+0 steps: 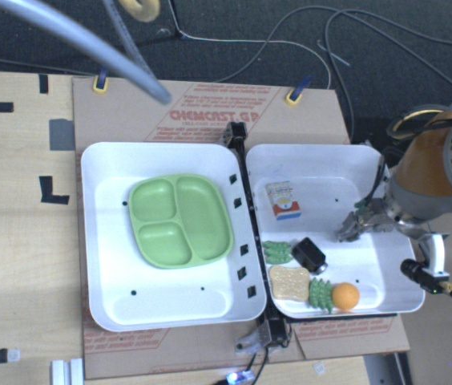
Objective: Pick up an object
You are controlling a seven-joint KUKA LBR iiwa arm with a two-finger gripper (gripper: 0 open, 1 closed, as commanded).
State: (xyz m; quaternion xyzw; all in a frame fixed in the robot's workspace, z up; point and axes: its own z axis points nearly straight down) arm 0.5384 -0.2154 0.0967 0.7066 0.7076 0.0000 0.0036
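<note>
The right bin (322, 160) holds several small objects. A white carton with a red and blue label (282, 200) lies near the bin's back left. A black block (308, 253) sits in the middle, with a green leafy piece (277, 253) to its left. Along the front lie a beige slice (289, 282), a second green piece (320, 293) and an orange ball (345, 296). My gripper (354, 224) hangs low over the bin's right half, right of the black block, with nothing seen in it.
The left bin (102, 215) holds a green divided plate (180, 219). A black divider (246, 215) runs between the bins. The arm's orange band (428, 160) stands over the right bin's right wall. Cables (306, 30) trail across the dark floor behind.
</note>
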